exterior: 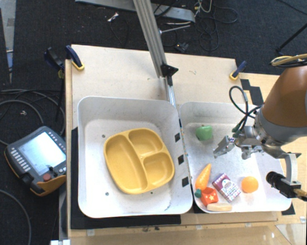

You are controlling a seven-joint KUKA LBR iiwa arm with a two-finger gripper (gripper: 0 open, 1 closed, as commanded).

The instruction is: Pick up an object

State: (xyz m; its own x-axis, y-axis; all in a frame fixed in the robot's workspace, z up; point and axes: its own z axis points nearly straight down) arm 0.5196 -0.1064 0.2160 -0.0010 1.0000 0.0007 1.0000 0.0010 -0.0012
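Your gripper (pixel 235 147) hangs over the right bin (pixel 272 205); I cannot tell its state. The green apple (pixel 204 132) beside it looks small, round and glossy.

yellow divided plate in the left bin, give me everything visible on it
The yellow plate looks like matte moulded plastic, a rounded square with raised ridges splitting it into three compartments: one long one and two smaller ones. It lies flat and right side up, turned at an angle, on the floor of the left bin, roughly central. Nothing sits in it, and nothing but the bin touches it.

Yellow plate (pixel 139 159) smooth plastic; bins (pixel 86 142) matt white; bench (pixel 120 72) pale wood
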